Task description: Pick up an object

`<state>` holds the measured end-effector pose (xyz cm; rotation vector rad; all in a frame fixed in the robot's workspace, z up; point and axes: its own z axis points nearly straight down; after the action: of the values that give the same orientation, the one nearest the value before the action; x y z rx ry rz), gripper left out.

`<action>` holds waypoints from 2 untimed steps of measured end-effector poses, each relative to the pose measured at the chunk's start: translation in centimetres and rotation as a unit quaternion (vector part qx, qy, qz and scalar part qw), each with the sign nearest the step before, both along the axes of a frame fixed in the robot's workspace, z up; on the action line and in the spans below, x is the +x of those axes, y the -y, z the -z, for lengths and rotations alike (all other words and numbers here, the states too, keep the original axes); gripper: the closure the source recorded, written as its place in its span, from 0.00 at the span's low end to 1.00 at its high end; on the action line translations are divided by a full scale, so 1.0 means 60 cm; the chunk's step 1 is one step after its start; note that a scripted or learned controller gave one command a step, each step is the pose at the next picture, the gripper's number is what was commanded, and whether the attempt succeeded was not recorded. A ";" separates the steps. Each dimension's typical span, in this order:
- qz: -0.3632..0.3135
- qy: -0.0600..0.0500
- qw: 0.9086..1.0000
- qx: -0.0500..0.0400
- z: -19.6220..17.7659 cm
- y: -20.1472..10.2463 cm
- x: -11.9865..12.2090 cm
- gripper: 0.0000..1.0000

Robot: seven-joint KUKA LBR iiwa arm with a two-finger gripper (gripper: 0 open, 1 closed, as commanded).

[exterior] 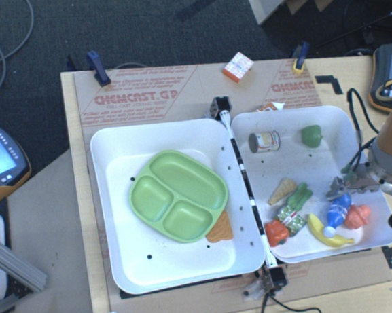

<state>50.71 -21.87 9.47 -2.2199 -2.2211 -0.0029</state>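
Right now the camera view looks down on a worktop (142,89) carrying two white bins. The left bin (114,159) holds a green divided plate (179,196) with an orange slice-shaped piece (221,230) tucked at its near right edge. The right bin (329,117) holds the clutter: a small can (265,141) lying on its side and a green round toy (311,135) at the far end, a cone-shaped piece (281,190) in the middle, and nearer, a green and red packet (291,213), a red toy (276,232), a banana (329,233), a blue bottle (336,216) and an orange-pink toy (358,215).

The arm reaches in from the right, and its tool (345,183) sits low at the right side of that bin, just above the blue bottle. Whether it is wide or narrow, I cannot tell; nothing is seen held.

The bottle looks the likeliest target. It is probably light, hard, smooth plastic, apt to roll or slip, so a grip across its middle seems safest.
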 end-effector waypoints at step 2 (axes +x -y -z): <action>0.000 0.000 1.000 -0.001 -0.065 -0.121 0.059 0.00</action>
<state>54.23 -14.61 13.36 -2.2215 -2.2232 -0.0006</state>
